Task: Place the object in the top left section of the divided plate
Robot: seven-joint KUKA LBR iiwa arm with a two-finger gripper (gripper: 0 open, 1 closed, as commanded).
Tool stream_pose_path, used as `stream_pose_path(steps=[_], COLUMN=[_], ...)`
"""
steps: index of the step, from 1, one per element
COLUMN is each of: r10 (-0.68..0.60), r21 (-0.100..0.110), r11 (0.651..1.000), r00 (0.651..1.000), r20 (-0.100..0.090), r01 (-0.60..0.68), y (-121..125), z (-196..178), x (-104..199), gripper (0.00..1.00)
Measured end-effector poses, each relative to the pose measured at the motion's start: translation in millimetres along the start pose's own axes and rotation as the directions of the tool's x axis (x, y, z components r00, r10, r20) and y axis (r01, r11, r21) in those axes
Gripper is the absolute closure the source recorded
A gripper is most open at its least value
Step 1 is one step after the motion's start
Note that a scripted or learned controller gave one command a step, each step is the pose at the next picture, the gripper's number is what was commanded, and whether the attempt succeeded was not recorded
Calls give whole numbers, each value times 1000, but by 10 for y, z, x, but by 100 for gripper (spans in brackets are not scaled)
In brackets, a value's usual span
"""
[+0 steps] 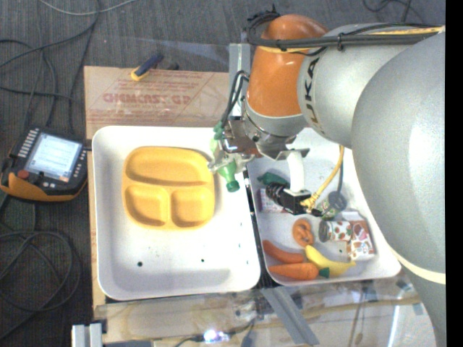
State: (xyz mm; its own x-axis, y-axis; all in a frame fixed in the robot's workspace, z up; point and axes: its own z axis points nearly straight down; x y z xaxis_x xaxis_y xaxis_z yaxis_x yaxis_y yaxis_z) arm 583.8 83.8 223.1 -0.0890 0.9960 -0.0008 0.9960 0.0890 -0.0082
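Observation:
A yellow divided plate point(168, 168) lies in the left bin point(166, 262), with one long section on its far side and two small ones on its near side. My gripper point(223, 162) hangs over the plate's right rim, by the wall between the bins. A small green object point(231, 178) shows between its fingers, so it is shut on that. The object's lower end pokes out just right of the plate edge. The orange-banded wrist hides the top of the gripper.
The right bin point(383, 267) holds a carrot point(293, 271), a banana point(327, 260), a round orange item point(302, 231) and a patterned box point(354, 238). White bin floor lies in front of the plate. A teach pendant point(47, 161) lies left of the bench.

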Motion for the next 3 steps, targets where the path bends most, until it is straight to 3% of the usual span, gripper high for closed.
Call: stream_pose_path(steps=[1, 2, 3], r10=[1, 49, -31], r21=[0, -21, -6], r11=[1000, 999, 1000], r00=[1000, 999, 1000], r20=[1, -2, 5], r01=[-1, -49, 31], y=[1, -261, -512], z=[-2, 789, -1454], x=[-4, 391, 454], gripper=[0, 0, 0])
